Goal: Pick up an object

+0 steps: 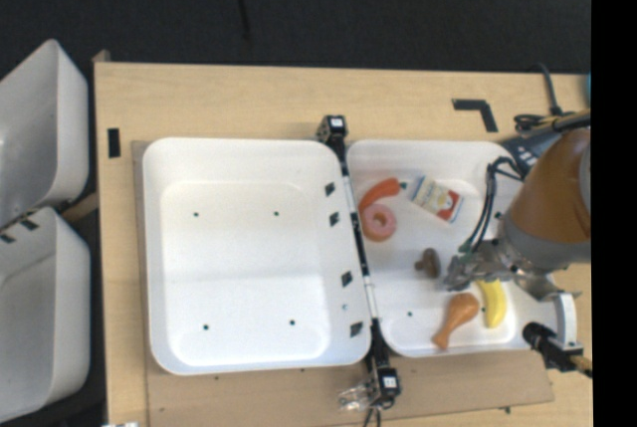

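The arm enters from the right and its end effector (470,268) sits low over the right bin (398,330), close above the drumstick (456,316) and the banana (492,304). Whether the end effector is released or clenched cannot be told; the wrist housing covers it from this angle, and nothing is seen held. Candidates all lie in the right bin: the drumstick and banana just beside each other near the front wall, a brown lump (428,263) near the middle, a pink ring (379,223) touching a carrot (378,192) toward the divider, and a small carton (436,199) near the back. The left bin (169,246) holds none of these. Judgement: the drumstick or banana is the likely target, and their closeness is the main hazard. A good attempt centres on one item only, aligns across its narrow width, descends vertically, and keeps off the front wall. A straight lift afterwards would confirm the hold.
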Action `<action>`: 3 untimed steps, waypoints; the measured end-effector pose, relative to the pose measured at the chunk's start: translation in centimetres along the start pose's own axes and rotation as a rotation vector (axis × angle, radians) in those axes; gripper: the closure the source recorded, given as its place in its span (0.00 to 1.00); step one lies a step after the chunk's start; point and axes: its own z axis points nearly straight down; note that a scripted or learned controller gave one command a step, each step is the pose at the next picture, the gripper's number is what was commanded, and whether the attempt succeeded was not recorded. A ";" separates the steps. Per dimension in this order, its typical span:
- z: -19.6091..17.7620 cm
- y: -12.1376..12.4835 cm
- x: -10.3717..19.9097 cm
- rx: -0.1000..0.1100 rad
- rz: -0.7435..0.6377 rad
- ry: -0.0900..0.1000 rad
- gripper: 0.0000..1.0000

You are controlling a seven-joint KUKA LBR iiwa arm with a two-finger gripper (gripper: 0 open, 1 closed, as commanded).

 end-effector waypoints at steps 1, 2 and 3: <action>-7.6 0.0 -5.4 -0.005 0.000 -0.005 1.00; -7.1 -0.1 -5.1 0.002 -0.002 -0.001 0.00; 1.5 -0.2 -5.7 0.008 -0.002 0.002 0.00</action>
